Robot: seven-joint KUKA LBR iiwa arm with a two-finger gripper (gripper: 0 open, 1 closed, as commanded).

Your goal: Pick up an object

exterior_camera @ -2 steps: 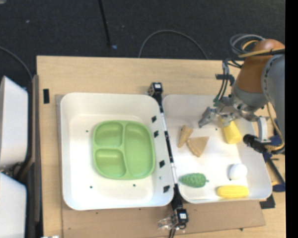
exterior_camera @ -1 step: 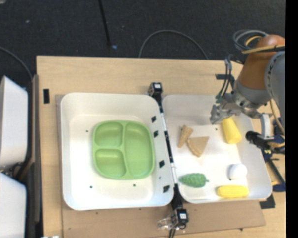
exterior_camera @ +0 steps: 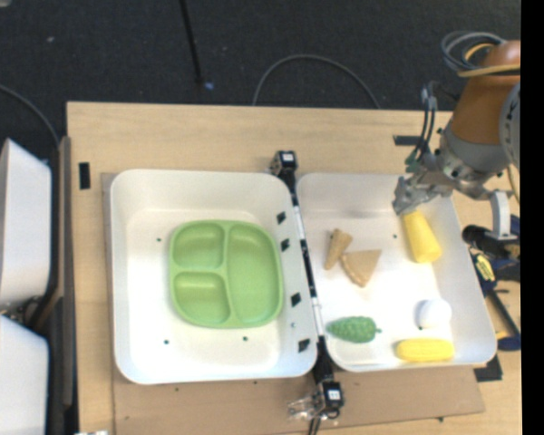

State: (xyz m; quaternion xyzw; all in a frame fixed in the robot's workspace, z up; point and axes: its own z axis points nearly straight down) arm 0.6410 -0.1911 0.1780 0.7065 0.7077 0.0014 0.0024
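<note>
The hand [exterior_camera: 415, 198], grip state unclear, sits at the yellow corn's [exterior_camera: 422, 236] upper end; that off-centre, rounded cob could slip

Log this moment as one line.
gripper: over right bin, at yellow corn cob top end | grasp: unconfirmed | left bin: green divided plate

Arm [exterior_camera: 479, 120] was grey with a rounded orange band above the wrist, looped cables over its top, ending in a small grey metal gripper [exterior_camera: 410, 198].
</note>
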